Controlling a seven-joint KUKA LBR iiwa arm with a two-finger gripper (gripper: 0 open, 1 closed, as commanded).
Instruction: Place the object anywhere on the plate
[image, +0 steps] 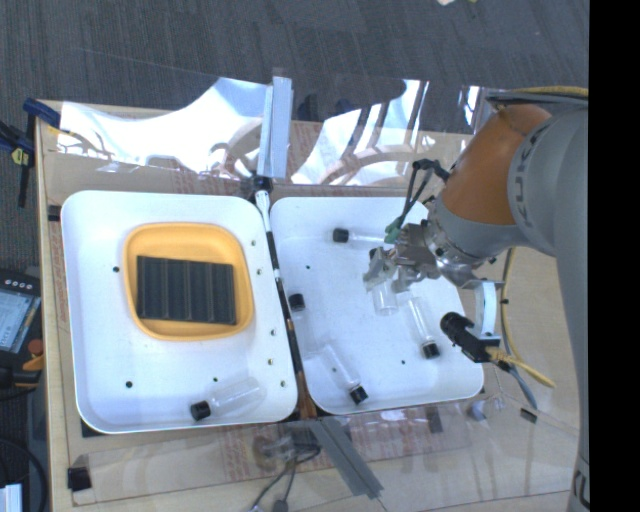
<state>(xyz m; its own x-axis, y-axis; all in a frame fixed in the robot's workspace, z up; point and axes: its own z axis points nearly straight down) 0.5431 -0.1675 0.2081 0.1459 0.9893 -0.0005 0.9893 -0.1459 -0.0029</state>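
While two shallow white bins are seen side by side from above on a pale worktop (420, 470), the left bin (90, 330) is occupied by a yellow plate (180, 245) with rounded corners, and a dark ribbed rectangular insert (188, 290) is set in the plate's middle. Near the front edge of the left bin, a clear vial with a black cap (225, 398) is seen lying on its side, apart from the plate. A narrow divider (278, 290) is seen between the two bins.

In the right bin (320, 250), several more clear vials with black caps are scattered. One (352, 236) is lying toward the far side, one (342, 375) is lying near the front edge, and another (420, 328) is lying toward the right, its cap pointed to the near side. A small black cap (296, 301) is seen just beside the divider.

Above the middle of the right bin, the pincer (388, 288) is held at the end of the grey arm (540, 170), which is reached in from the right with an orange band (490, 170) above the wrist. Something clear is seen at the pincer's tip, but whether it is clamped between the fingers, or whether they are apart or together, cannot be told from this view.
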